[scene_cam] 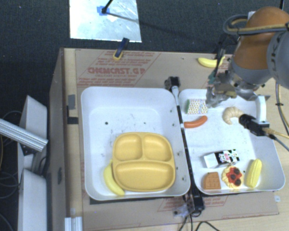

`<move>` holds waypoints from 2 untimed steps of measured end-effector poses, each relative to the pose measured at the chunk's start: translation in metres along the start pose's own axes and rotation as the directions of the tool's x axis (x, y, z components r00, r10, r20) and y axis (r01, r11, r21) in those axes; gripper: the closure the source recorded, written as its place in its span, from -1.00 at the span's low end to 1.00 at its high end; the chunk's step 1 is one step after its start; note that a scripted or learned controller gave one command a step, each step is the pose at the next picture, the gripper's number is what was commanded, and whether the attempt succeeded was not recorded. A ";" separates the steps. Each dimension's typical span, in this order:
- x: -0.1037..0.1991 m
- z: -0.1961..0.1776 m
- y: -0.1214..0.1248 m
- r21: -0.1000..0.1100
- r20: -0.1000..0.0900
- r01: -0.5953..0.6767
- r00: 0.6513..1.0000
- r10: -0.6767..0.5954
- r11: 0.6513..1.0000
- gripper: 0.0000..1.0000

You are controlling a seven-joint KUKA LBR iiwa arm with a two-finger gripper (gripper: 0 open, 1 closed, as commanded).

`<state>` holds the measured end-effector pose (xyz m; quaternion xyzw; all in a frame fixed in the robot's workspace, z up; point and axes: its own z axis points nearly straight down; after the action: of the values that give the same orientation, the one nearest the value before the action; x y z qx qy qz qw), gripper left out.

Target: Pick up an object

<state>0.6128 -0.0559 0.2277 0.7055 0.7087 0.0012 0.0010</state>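
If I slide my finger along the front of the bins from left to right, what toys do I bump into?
Banana → yellow divided plate → waffle cracker → little pizza → corn cob.

Bare floor mid right bin (209, 141).
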 end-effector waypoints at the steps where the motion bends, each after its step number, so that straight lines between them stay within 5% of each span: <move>1: 0.028 0.022 0.030 0.002 -0.001 0.000 1.000 0.000 1.000 1.00; 2: -0.003 -0.009 0.012 0.000 0.001 -0.003 1.000 0.003 1.000 1.00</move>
<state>0.6244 -0.0590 0.2365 0.7066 0.7076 0.0006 0.0013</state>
